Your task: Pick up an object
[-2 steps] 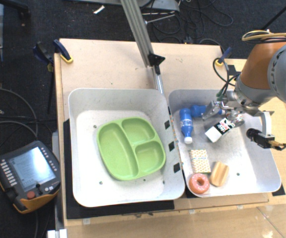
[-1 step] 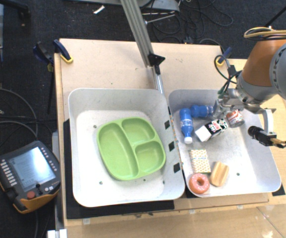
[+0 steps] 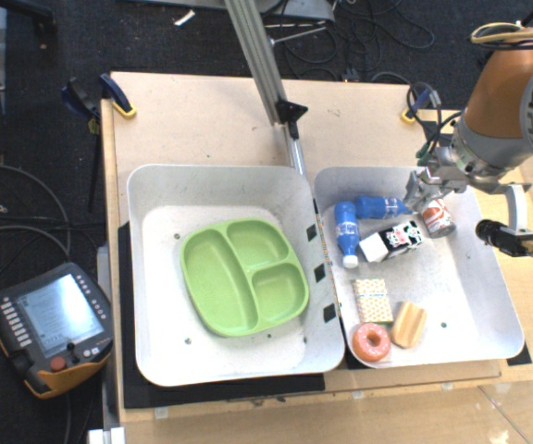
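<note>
Arm over right bin, gripper low at the far end near a small red-and-white can; grasp not confirmed.

Gripper (image 3: 430, 191) sits at the back of the right bin (image 3: 489, 285), just beside or touching the can (image 3: 437, 217), which lies tilted against the bin floor. Cannot tell from this angle whether the tool is released or clenched, nor whether anything is held. Crowded spot: two blue bottles (image 3: 345, 229) lie close on the left, a black-and-white carton (image 3: 392, 240) just in front of the can. Risks, as judged: the can is round and lying over, so it may roll or squirt out of a pinch; a descent slightly off could nudge the carton or bottle instead. Wafer (image 3: 371, 298), bread roll (image 3: 408, 326) and doughnut (image 3: 371, 341) lie well apart at the near end. Green divided tray (image 3: 244, 276) occupies the left bin (image 3: 155, 211).
</note>
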